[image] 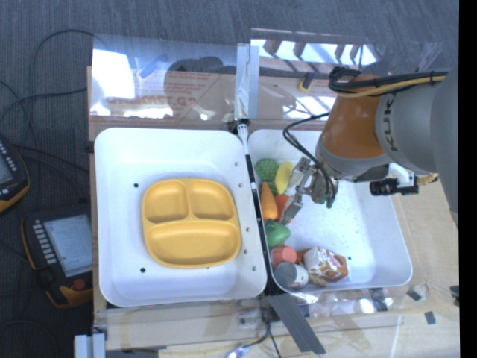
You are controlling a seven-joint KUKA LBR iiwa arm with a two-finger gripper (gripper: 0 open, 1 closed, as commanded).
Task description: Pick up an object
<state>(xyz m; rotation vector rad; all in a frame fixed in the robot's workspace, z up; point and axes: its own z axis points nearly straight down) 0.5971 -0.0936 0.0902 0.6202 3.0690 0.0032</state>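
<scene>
Beside the left wall of the shallow white right-hand bin (387,237) you find all the objects, heaped in a row along that wall. Your two-finger gripper (297,194) hangs over this row, just right of a long orange carrot-shaped toy (268,202). This carrot lies with its long axis along the wall, so it runs nearly parallel to the fingers' line, and it is to the left of the tool and slightly below it in the view. The fingers look a little apart, and I see nothing between them. A yellow banana-like piece (284,175) sits just above the carrot, a green round piece (276,234) just below it. A brown and white wrapped packet (326,265) lies further down, apart from the wall. I judge the carrot the nearest target: you need a small move to the left.
</scene>
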